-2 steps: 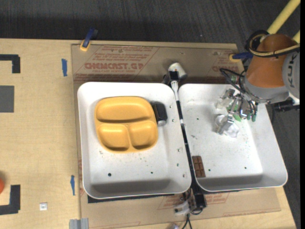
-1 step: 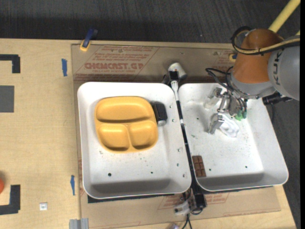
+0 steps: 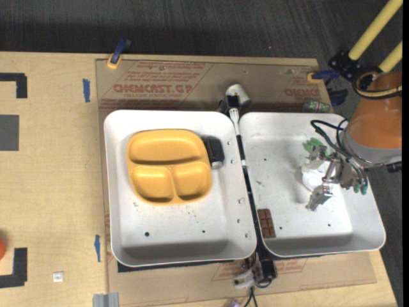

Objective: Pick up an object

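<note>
In the right bin (image 3: 358, 235), my gripper (image 3: 316, 199) reaches in from the right and hangs low over the floor, right of centre. A small white crumpled object (image 3: 309, 174) lies just up and left of the gripper tip, close to it or touching it. A brown chocolate-bar-like block (image 3: 265, 222) rests against this bin's left wall near the front. In the left bin (image 3: 121, 229) sits a yellow divided tray (image 3: 170, 165), with a small dark object (image 3: 214, 151) against its right side.
The orange-banded arm (image 3: 380, 123) covers the right bin's far right corner. A ridge (image 3: 246, 178) divides the two bins. Yellow poles (image 3: 380, 21) and blue clamps (image 3: 118, 51) stand beyond the cardboard sheet behind the bins.
</note>
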Controlling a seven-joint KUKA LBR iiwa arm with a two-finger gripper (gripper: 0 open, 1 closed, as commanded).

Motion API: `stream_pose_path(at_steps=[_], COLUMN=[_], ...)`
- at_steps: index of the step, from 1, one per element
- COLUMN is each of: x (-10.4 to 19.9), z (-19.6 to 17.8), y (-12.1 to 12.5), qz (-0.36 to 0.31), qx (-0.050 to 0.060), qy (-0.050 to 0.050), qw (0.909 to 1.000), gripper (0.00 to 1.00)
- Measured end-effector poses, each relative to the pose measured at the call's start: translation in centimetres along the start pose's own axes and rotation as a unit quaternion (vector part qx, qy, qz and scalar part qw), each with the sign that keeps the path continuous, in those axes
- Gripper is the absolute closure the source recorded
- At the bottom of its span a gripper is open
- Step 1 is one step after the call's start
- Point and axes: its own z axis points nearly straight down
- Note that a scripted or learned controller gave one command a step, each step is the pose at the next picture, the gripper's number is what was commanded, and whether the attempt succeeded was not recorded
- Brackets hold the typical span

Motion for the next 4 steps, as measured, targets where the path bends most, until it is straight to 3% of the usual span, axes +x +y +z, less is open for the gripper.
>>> stream_pose_path(at_steps=[1,2,3,4], x=[-5.1,-3.7,0.7,-1.5], z=[2.6,2.6,1.3,2.7], y=[-0.9,4.1,6.3,3.9], qz=[-0.142,-0.27,-0.354,-0.539], qx=[0.0,-0.001,-0.001,0.0], qy=[-0.002,0.0,0.0,-0.002], qw=[0.9899,0.9629,0.9352,0.8421], gripper=[0.0,0.0,0.0,0.0])
